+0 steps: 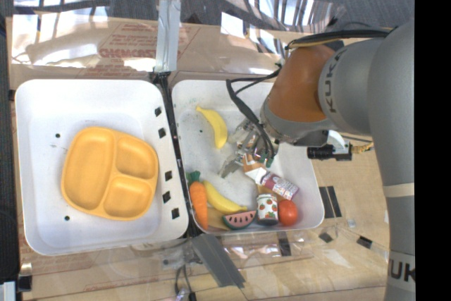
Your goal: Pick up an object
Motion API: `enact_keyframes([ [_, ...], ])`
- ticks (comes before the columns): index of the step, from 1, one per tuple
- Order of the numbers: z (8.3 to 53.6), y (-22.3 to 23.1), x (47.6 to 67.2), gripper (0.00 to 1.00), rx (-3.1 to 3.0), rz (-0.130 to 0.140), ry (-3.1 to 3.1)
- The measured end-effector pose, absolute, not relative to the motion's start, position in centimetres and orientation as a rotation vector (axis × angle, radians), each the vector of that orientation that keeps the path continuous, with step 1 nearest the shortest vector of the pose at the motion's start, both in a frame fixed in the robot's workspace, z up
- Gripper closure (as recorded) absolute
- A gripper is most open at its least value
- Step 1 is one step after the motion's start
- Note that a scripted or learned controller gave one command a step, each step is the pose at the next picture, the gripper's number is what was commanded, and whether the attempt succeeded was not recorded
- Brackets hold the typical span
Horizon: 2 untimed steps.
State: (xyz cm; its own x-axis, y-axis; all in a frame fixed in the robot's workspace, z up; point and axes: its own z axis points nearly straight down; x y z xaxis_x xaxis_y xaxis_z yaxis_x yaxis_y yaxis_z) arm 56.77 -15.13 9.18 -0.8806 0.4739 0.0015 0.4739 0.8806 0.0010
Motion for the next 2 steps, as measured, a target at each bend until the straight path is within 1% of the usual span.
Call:
enact_keyframes([
  [1, 10.2, -15.1, 56.9, 1.0, -0.757, -0.001, -3.05],
  [2, 21.9, -11.1, 56.9, 1.0, -0.877, -0.003, -3.03],
])
